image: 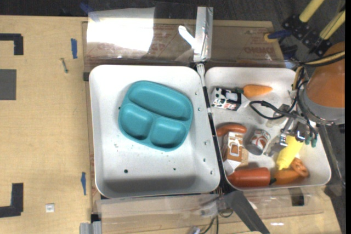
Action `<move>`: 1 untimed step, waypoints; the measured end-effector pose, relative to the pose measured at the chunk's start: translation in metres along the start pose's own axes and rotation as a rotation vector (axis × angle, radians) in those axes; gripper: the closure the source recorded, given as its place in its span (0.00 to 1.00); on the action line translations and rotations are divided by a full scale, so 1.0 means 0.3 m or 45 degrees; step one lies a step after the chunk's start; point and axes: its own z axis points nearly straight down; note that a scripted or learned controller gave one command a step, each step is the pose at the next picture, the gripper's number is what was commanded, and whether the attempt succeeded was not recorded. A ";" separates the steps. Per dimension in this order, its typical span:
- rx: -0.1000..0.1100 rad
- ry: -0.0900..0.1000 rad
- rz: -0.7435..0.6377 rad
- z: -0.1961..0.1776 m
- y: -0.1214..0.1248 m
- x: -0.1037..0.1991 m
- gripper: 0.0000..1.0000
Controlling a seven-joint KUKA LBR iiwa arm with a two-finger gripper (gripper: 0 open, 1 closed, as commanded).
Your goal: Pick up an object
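End effector point(293, 137), grip state unclear, over right bin point(323, 172) of toy food; teal tray point(155, 114) in left bin point(104, 134).

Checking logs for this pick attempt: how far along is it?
Nothing is lifted yet. The gripper is down in the right bin over the yellow toy; a grasp isn't discernible. The teal divided plate lies in the left bin. Gripping and lifting remain.

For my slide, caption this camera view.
End effector over right bin of toy food; teal plate in left bin.
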 end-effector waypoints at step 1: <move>-0.003 -0.020 0.045 0.095 -0.018 0.013 0.00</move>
